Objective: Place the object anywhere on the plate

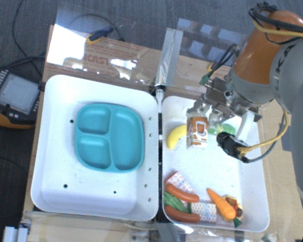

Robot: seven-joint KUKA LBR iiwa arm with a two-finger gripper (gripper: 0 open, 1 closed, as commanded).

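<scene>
A teal plate (109, 137) with three compartments lies in the left bin (47, 186). Over the upper part of the right bin (258, 191), my gripper (203, 116) is shut on a small brown and white carton (197, 132). The carton hangs tilted between the fingers, just right of a yellow banana (175, 137). Gripper and carton are well to the right of the plate, across the wall between the bins.
A green item (228, 129) lies right of the gripper, partly hidden by it. At the front of the right bin lie two sausages (181, 193), a carrot (221, 204) and a wrapped packet (178, 181). A black cable end (230, 143) hangs by the arm.
</scene>
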